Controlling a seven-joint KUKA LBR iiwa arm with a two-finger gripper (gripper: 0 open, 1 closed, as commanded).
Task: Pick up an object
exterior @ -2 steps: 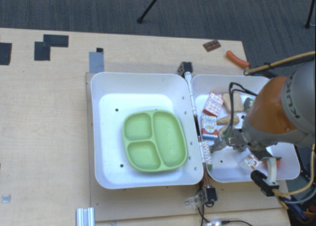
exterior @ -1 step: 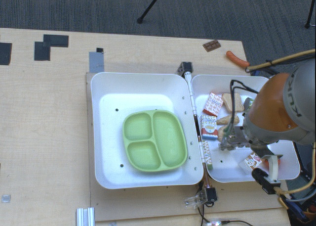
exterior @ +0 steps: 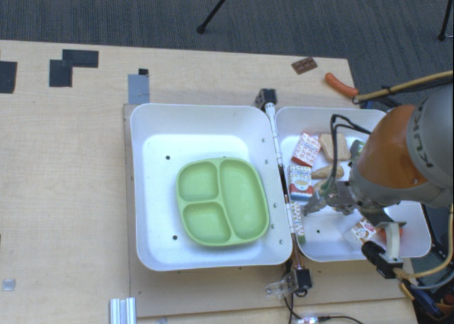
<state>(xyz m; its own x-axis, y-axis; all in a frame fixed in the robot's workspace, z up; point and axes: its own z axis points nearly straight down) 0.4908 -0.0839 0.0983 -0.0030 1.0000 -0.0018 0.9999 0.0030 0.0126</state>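
Reaching in from the right over the right bin (exterior: 418, 241), grey arm (exterior: 397, 156) with its orange band, wrist low above the bin floor; beside it, in the left bin (exterior: 142, 174), a green three-compartment plate (exterior: 223, 202) lying flat, well apart from the arm. Gripper (exterior: 328, 200) down near the right bin's left wall, just beside a stack of small cartons (exterior: 303, 166) whose long axes run roughly up and down the view, with a tan piece (exterior: 333, 147) beyond them. Cannot tell how wide the gripper stands, nor whether anything sits in it.
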